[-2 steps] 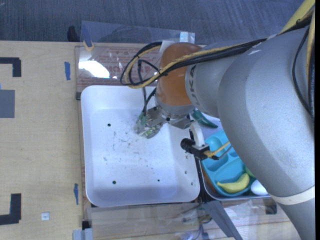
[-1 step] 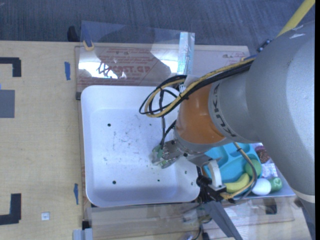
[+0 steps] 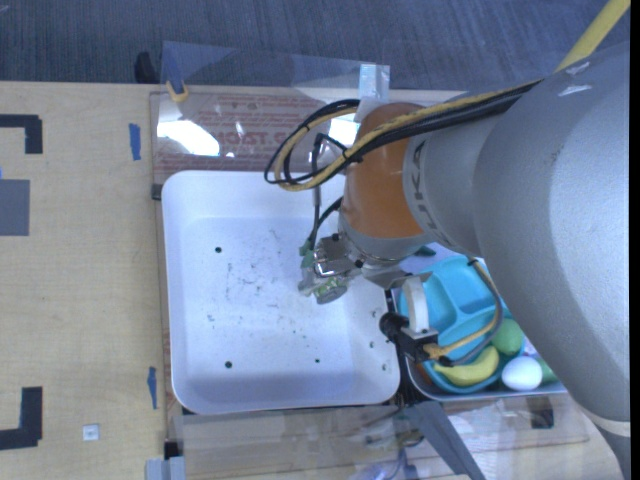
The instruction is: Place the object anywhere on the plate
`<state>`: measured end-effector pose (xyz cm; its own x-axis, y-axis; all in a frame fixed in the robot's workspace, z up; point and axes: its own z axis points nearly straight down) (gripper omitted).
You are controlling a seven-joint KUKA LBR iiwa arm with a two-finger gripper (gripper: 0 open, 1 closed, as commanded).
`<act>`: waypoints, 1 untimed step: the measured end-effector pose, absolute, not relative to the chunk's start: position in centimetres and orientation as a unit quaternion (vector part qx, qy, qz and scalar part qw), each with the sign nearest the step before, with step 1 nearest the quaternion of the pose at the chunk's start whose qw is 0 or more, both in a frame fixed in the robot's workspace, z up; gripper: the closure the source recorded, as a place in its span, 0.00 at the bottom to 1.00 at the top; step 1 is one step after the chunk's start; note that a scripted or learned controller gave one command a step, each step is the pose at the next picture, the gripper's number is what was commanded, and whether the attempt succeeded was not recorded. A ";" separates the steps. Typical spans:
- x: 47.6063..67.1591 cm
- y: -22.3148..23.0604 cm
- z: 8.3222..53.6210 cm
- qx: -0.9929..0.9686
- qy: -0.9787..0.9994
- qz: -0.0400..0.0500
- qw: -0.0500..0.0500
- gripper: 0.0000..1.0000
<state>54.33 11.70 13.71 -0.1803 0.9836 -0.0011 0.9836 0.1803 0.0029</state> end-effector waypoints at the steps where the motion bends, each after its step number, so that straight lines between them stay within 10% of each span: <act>1: 58.7 16.7 21.1 0.686 0.727 0.003 0.002 1.00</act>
<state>58.73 16.68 21.15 -0.0577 0.9983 0.0011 0.9983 0.0577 0.0064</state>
